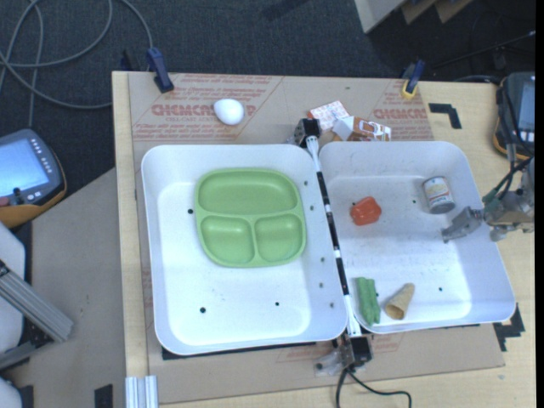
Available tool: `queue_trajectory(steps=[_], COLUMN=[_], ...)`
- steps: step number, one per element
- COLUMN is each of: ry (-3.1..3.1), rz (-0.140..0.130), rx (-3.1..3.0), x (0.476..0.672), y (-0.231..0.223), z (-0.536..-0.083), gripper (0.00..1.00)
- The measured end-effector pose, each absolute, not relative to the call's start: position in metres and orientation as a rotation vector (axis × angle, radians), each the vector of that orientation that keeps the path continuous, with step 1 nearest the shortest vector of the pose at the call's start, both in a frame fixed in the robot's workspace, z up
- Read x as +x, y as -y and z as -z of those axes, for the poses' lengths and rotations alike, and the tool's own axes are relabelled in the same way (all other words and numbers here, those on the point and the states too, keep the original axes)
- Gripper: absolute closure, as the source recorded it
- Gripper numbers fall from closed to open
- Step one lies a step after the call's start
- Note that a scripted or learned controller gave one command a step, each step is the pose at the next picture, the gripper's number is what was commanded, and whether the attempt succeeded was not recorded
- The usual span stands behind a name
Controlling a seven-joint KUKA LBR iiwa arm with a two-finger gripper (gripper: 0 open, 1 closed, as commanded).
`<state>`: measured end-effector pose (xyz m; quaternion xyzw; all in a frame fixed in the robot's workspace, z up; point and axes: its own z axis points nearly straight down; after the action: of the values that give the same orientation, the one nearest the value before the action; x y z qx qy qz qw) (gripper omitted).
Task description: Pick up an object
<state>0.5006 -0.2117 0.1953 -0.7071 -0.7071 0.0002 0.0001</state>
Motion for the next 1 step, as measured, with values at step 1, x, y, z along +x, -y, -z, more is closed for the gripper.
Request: queue_trajectory(steps=[1], ry=[2.224], rz=[0.001], rx=[-2.22], x=[0.5719], y=[0.1653], z=[-0.1488], gripper=[0.0])
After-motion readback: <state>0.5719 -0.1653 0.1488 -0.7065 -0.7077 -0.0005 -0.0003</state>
